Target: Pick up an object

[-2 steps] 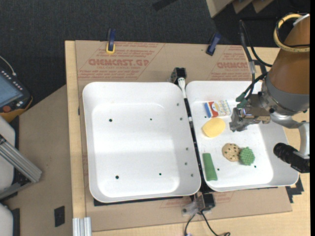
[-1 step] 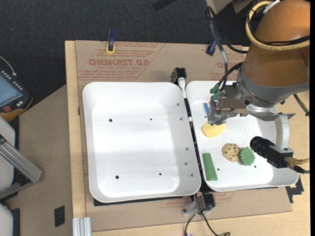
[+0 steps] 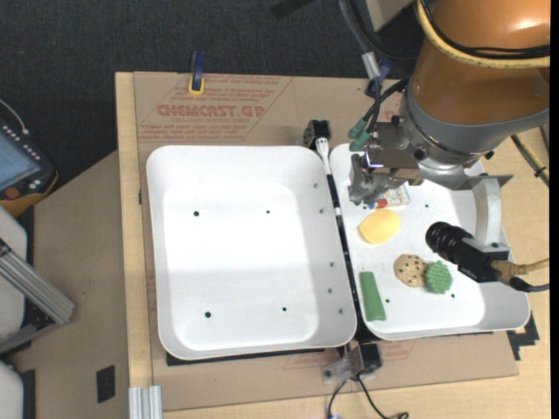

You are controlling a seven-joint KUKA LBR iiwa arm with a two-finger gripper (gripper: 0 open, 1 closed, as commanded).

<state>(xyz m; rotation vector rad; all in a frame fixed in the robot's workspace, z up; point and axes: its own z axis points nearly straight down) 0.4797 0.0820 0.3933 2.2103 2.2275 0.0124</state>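
Observation:
My gripper [image 3: 371, 190] hangs low over the far part of the right bin [image 3: 419, 317], just above and behind a yellow lemon-shaped piece [image 3: 380, 227]. A small white item with red and blue marks [image 3: 389, 201] lies right under the gripper. Nearer the front sit a round tan cookie [image 3: 407, 270], a green bumpy piece [image 3: 438, 278] beside it, and a green flat bar [image 3: 372, 295] along the bin's left side. Nothing shows between the fingers.
The left bin [image 3: 236, 251] shows only its white floor with a few dark dots. Both bins rest on a brown cardboard sheet [image 3: 218, 103]. The arm's big grey and orange body covers the right bin's far right corner.

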